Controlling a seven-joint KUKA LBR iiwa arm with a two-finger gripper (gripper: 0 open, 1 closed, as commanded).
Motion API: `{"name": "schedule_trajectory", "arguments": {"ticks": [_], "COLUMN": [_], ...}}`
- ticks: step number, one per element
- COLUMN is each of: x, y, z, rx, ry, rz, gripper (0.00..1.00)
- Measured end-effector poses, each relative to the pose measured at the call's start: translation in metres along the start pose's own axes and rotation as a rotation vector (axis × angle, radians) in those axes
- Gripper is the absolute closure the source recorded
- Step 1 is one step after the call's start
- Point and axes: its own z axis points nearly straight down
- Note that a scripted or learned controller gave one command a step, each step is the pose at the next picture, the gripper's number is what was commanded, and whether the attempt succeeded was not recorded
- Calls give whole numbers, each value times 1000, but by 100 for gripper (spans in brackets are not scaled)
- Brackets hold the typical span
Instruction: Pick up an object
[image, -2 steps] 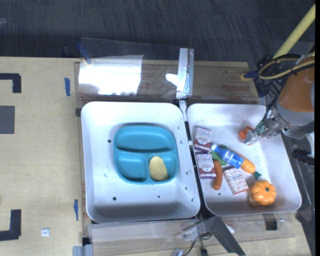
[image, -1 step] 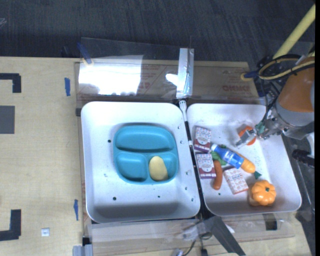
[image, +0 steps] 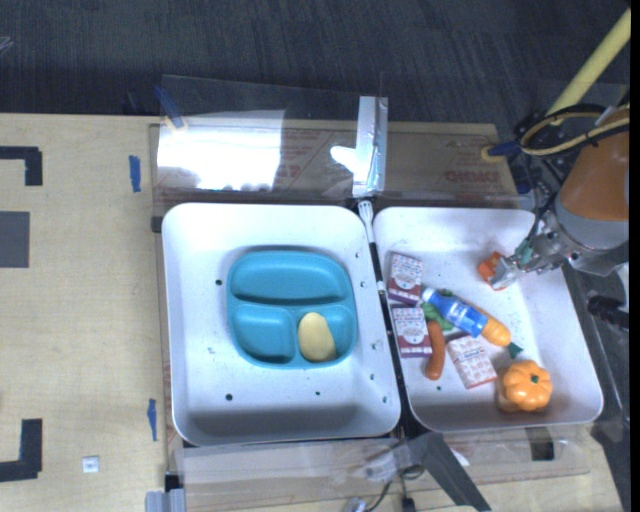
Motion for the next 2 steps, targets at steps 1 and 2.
{"name": "schedule_trajectory", "arguments": {"ticks": [1, 2], "x": [-11, -10], "y": [-24, -24], "z": [-37, -36], "rx": [5, 6], "ry": [2, 5], "rz": [113, 113], "gripper": [100, 0]}}
